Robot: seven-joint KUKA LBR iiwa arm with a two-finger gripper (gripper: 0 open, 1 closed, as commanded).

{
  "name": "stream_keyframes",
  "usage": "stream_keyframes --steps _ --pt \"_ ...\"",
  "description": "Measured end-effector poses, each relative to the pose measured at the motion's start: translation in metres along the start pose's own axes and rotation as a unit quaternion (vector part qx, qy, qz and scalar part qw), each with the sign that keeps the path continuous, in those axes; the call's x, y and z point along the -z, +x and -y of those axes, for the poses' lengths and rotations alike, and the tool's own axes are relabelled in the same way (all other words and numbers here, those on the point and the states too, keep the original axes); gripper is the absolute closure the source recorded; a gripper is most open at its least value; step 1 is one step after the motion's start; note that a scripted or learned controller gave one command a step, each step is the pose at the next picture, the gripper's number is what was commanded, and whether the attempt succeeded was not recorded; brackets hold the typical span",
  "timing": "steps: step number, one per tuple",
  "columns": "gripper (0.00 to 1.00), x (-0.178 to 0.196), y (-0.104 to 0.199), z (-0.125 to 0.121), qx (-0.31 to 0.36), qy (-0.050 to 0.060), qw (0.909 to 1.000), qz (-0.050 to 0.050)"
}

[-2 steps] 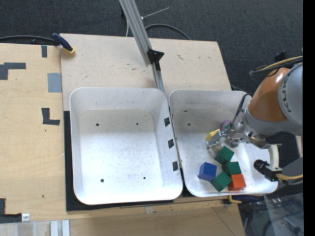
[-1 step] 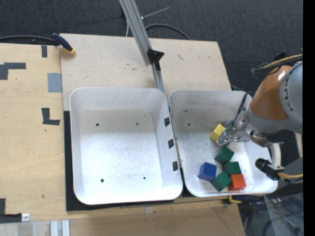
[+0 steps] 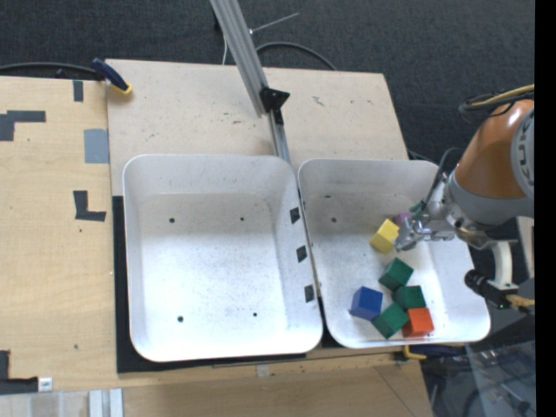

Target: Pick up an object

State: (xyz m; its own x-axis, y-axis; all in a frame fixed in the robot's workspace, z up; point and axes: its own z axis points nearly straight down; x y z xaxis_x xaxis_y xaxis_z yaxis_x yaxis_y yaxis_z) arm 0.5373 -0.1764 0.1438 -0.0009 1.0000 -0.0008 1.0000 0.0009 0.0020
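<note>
1. At the right of the frame, in the right bin (image 3: 347, 181), the gripper (image 3: 408, 233) hangs low just beside the yellow cube (image 3: 385, 235); how wide it stands I cannot tell.
2. Nothing is seen gripped, so by my reading the pick is not yet done.
3. Lower right, the other blocks lie clustered on the bin floor: green cube (image 3: 397, 274), blue cube (image 3: 366, 302), a second green (image 3: 391, 320), orange cube (image 3: 420, 321).
4. Left to do: close on a block and lift it.
</note>
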Motion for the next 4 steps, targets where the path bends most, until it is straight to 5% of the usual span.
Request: stream_keyframes --steps 2,4 --pt "1.00 0.089 0.006 0.005 0.000 -0.001 1.0000 0.000" --pt "1.00 0.085 0.107 -0.027 0.002 0.002 1.0000 -0.001"
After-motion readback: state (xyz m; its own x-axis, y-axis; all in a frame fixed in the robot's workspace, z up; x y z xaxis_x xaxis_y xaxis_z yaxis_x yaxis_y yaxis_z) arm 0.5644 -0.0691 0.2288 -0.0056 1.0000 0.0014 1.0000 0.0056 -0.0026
